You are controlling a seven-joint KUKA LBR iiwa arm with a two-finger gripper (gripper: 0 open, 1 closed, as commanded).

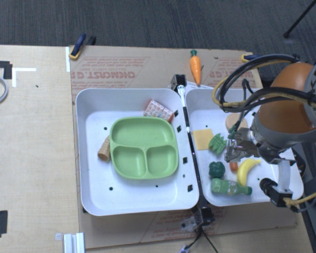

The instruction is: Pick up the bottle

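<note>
Camera view: two white bins are seen side by side on a brown bench. Nearest, low in the right bin (292,186), a green bottle (230,187) is laid on its side. Just above it, at about 11 o'clock, a dark green broccoli (216,168) is found. At 1 o'clock from the bottle, a yellow banana (246,171) is seen, with a small red thing (233,166) just beside it. The gripper (235,150) is held over the right bin, above the banana and apart from the bottle. Nothing is seen held in it, and it cannot be told how far the jaws are parted. A leafy green toy (217,143) is found at 9 o'clock from the gripper, and a yellow cheese slice (203,139) is next to that. In the left bin (92,188), a green plate (144,147) with three parts is set in the middle. A brown cone (104,149) is laid at its 9 o'clock, and a red and white packet (158,109) at 12 o'clock. Farthest away, past the bins, an orange carrot (195,66) is seen on the bench.
</note>
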